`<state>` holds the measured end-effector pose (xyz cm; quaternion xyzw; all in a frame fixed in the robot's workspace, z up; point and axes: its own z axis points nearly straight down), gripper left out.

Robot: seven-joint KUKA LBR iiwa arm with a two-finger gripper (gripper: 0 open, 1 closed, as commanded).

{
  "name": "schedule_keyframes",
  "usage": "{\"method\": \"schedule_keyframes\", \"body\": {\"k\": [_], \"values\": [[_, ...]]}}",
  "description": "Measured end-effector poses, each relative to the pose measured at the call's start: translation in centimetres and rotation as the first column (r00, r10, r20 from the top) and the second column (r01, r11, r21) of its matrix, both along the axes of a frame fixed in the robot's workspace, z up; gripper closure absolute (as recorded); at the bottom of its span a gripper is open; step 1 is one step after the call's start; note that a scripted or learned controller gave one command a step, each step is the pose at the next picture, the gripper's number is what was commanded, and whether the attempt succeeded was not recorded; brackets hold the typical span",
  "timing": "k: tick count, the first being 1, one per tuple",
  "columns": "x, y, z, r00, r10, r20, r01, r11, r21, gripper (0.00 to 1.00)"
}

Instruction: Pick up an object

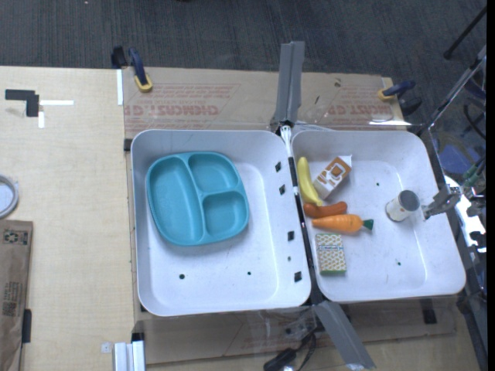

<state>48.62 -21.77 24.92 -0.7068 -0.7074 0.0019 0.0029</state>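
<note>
While food crowds the right bin's (433,277) left edge, a cup (401,205) stands apart.

You have one fixed camera above the bench (62,168), looking down at a slant from fairly far off. It takes in both white bins whole: the left bin (155,284) sits near the middle of your view, the right bin (433,277) toward the right edge. Dark floor (232,14) runs across the top, beyond the bench's far side.
</note>
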Motion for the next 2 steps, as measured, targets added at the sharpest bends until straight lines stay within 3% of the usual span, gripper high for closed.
{"method": "schedule_keyframes", "body": {"k": [1,2], "values": [[0.0,7.9,-10.2,0.995,0.101,0.002,-0.101,0.995,0.000,0.00],[0.4,5.2,-15.7,1.000,0.000,0.001,0.000,1.000,0.000,0.00]]}}
